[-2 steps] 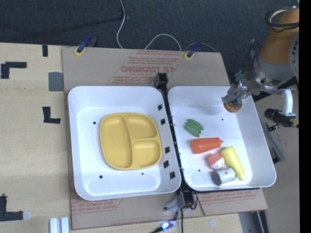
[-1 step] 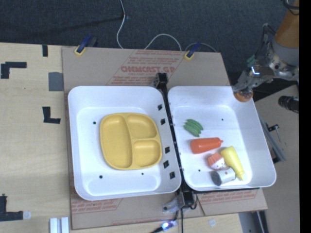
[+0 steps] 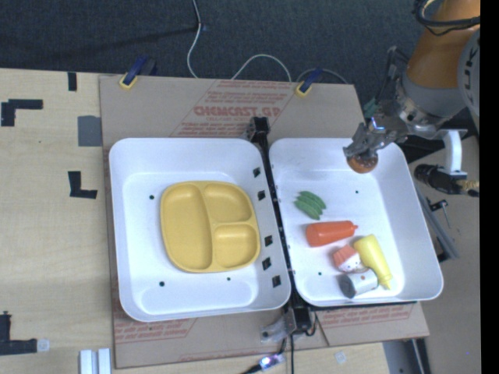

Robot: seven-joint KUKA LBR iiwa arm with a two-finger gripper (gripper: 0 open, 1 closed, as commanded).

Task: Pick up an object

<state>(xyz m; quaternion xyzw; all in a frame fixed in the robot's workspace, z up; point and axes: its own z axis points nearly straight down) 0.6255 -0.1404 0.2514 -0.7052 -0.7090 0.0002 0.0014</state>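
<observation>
Now the jaws (image 3: 363,151) are over the far right corner of the right bin (image 3: 405,201), closed on a small brown round object (image 3: 362,163). Green (image 3: 310,203), orange (image 3: 330,232) and yellow (image 3: 375,259) toys lie below in this bin.

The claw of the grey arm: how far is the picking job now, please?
The claw is over the far right corner of the right white bin, with a small round brown object at its tip; whether it is gripped is unclear. The green leafy piece, orange carrot-shaped toy and yellow bottle lie in the bin. A clear lift is left.
</observation>
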